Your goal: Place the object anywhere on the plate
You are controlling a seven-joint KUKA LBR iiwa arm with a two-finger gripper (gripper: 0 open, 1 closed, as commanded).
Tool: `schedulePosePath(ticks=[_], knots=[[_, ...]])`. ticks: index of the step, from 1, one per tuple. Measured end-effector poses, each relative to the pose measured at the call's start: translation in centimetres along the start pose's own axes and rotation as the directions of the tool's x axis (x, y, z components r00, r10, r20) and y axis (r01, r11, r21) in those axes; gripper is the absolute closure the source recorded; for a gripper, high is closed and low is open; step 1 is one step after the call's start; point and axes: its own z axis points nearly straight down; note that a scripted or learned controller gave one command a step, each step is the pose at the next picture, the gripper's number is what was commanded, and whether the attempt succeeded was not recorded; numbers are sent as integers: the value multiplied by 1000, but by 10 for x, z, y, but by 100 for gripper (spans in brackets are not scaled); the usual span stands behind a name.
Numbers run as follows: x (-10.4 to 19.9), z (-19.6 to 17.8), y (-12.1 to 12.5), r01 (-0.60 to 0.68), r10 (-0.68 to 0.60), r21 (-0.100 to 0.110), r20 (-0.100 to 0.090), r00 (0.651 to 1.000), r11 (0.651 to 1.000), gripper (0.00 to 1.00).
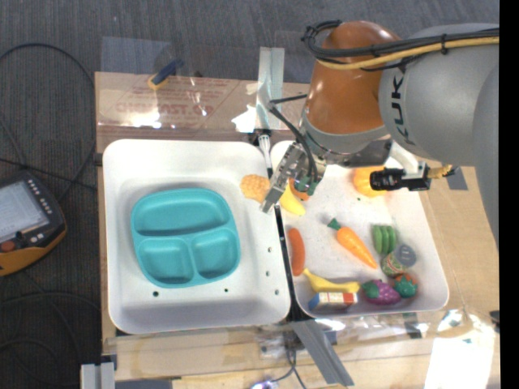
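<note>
Gripper [285,181] over divider between bins, grip state unclear, cannot tell if anything held. Yellow-orange toy [293,201] just beneath, at right bin [430,254] edge. Teal plate [185,235] in left bin [122,217], well apart. Likely pickup step; next: secure toy, carry left over plate.

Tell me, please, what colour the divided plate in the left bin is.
The plate is turquoise, clear in the camera view.

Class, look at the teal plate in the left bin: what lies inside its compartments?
Nothing lies in the plate: all three compartments show bare teal. The nearest toy, an orange piece, sits beside it on the bin floor.
</note>
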Motion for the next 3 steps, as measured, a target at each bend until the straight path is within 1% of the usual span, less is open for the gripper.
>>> schedulePosePath(ticks=[1,2,3], knots=[[39,-25,87,73,-73,-5,-1,997,997,100],[120,-115,34,370,-370,-4,2,929,929,100],[120,-115,33,369,-369,-3,2,929,929,0]])
